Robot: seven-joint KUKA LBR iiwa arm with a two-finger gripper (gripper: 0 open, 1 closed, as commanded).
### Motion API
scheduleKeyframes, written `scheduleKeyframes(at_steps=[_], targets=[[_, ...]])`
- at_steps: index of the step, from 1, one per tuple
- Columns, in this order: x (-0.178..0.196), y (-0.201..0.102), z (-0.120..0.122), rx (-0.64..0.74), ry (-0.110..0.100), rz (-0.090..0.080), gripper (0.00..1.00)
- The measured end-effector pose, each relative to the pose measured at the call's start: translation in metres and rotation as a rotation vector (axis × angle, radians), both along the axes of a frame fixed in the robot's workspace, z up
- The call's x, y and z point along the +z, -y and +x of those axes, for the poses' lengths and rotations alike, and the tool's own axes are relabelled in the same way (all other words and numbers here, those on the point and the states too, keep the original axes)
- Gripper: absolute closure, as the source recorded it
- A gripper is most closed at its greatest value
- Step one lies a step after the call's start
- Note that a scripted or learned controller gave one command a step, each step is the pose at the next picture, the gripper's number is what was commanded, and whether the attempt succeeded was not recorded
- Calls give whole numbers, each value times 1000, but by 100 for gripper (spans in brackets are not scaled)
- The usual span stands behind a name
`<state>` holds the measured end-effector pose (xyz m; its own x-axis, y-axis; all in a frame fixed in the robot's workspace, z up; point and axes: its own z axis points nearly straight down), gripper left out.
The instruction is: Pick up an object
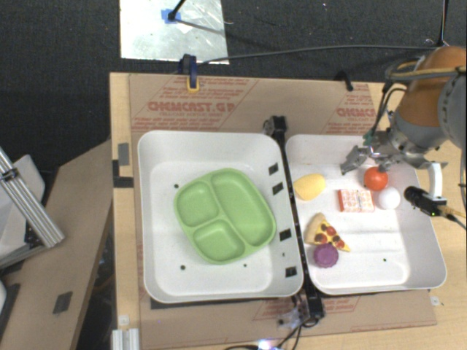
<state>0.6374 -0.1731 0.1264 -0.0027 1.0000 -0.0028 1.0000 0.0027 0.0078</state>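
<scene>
The right bin (pixel 408 268) holds a yellow lemon (pixel 309 187), a red tomato (pixel 376 178), a white egg (pixel 388 197), a red and white box (pixel 355 200), a pizza slice (pixel 325 232) and a purple piece (pixel 325 256). My gripper (pixel 363 157) hangs over the bin's back part, just up and left of the tomato. Its fingers spread apart with nothing between them.
The left bin (pixel 157 195) carries a green divided plate (pixel 223 214). A clamp (pixel 277 127) sits at the back where the two bins meet. Brown cardboard (pixel 219 104) lies under both bins. The arm with its orange band (pixel 438 71) enters from the right.
</scene>
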Motion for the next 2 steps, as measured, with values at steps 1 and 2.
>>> scheduleKeyframes(at_steps=[1,2], targets=[[-11,0,-1,-1,-5,2,0],[0,0,1,1,-1,1,100]])
